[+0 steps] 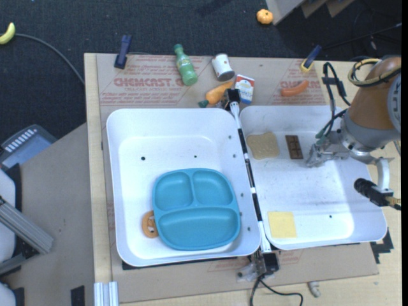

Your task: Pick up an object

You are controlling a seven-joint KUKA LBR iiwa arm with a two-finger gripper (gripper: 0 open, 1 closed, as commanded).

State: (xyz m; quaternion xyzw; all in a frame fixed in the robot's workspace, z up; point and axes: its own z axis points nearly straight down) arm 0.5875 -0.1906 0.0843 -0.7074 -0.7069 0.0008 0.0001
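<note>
The end effector [317, 156] is seen low in the right bin [357, 231], just right of a small dark brown rectangular block [293, 146]; whether its fingers are spread or closed cannot be told. A tan flat square [263, 145] is seen just left of the block, and a yellow flat square [282, 224] lies well below it, near the bin's front wall.

Red lettering reading "CHEMCAST" shows on the brown board [150, 78], just behind the left bin [124, 171]. More red print sits on that board behind the right bin [363, 231], too blurred to read.
</note>
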